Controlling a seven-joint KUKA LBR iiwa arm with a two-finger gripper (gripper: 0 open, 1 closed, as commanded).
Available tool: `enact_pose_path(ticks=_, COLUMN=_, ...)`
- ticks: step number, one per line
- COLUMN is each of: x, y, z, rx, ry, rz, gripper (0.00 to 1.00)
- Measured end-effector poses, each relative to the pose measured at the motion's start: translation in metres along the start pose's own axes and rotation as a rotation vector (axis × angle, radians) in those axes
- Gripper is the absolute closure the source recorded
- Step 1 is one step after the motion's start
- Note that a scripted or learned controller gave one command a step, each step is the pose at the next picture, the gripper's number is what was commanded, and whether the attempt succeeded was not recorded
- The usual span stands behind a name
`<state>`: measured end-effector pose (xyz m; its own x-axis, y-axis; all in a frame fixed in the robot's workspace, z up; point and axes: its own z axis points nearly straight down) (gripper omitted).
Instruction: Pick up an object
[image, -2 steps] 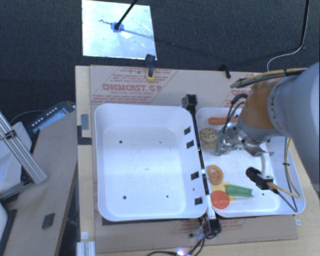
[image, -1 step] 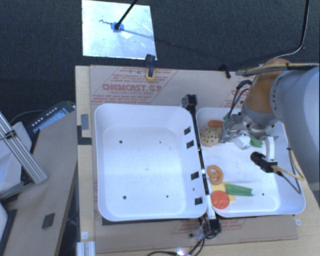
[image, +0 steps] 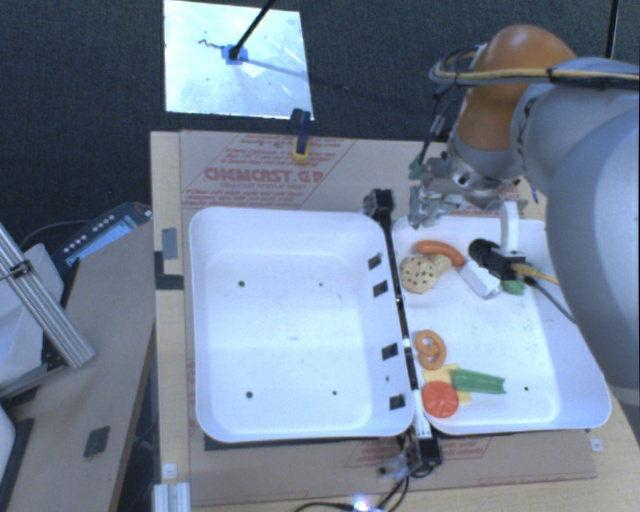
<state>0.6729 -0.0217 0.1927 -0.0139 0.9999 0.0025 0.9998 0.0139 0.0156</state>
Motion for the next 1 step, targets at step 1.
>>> enact_pose_path(ticks=1, x=0.0214, y=0.0006, z=-0.212, rx=-0.005, ry=-0.003, rz=0.006, gripper=1.0)
